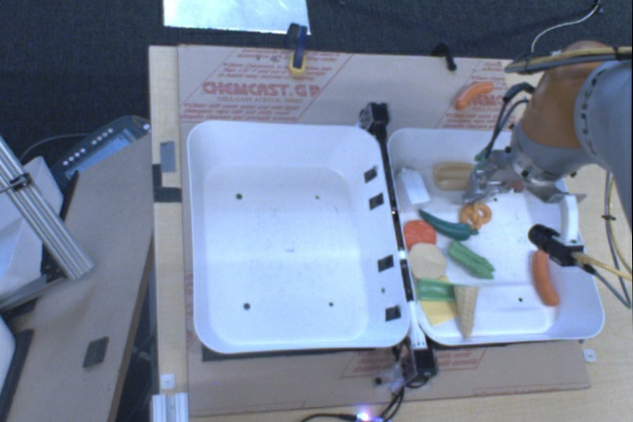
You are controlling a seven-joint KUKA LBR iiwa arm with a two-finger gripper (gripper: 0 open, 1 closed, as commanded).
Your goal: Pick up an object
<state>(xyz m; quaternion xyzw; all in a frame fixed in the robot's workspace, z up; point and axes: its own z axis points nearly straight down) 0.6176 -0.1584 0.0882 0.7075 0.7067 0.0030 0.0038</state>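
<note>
Orange pretzel (475, 213): lies directly beneath gripper (482, 185), touching or nearly so, in right bin (584, 311); jaw state indiscernible.

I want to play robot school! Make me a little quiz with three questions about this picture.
1. True or false: the toy food lies in the left bin.
2. What lies outside the bins, on the board behind the right bin?
A. hot dog
B. ice cream cone
C. pretzel
3. Fill in: the gripper hovers just above the ____.

Key: 1 false; 2 A; 3 pretzel.
</note>
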